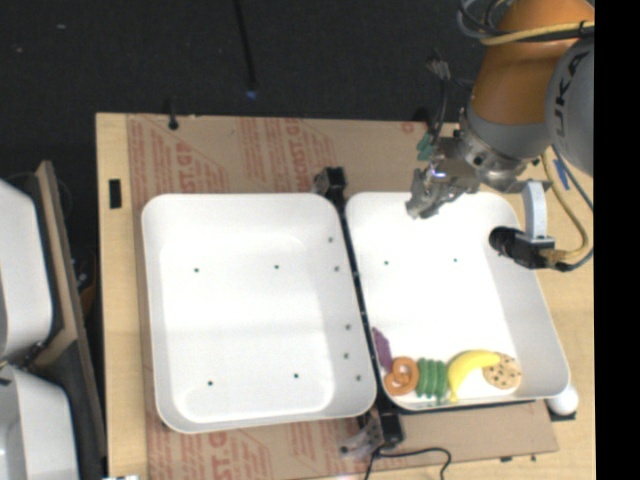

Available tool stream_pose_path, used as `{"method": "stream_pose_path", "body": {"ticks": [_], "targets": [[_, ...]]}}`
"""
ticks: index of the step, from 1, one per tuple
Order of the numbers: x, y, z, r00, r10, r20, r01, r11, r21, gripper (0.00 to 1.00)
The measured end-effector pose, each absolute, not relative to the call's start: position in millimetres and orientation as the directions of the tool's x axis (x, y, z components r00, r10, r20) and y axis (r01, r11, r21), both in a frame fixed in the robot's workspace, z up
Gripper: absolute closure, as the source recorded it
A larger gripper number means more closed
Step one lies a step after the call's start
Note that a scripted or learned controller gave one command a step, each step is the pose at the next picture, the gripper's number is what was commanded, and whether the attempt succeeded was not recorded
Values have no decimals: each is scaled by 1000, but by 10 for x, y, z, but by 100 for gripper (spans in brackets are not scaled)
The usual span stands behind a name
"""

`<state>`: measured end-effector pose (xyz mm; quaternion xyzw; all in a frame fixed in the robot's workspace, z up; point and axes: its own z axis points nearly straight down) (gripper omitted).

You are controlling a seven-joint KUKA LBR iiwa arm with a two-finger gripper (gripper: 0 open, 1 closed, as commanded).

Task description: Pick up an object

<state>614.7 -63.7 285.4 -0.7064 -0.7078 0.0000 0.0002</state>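
End effector (428,203) hovers over right bin's (460,278) far edge, finger state unclear. Yellow banana (470,365), orange ring (402,376), green piece (433,377), cookie (503,372) clustered along bin's near edge.

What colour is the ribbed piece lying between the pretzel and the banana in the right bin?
Green. The ribbed piece shows in the camera view, along the right bin's near edge.
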Motion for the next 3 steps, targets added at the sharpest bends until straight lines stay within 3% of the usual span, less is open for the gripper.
{"method": "stream_pose_path", "body": {"ticks": [3], "targets": [[5501,832,2617,-4,1000,1,1000,4,0,100]]}}
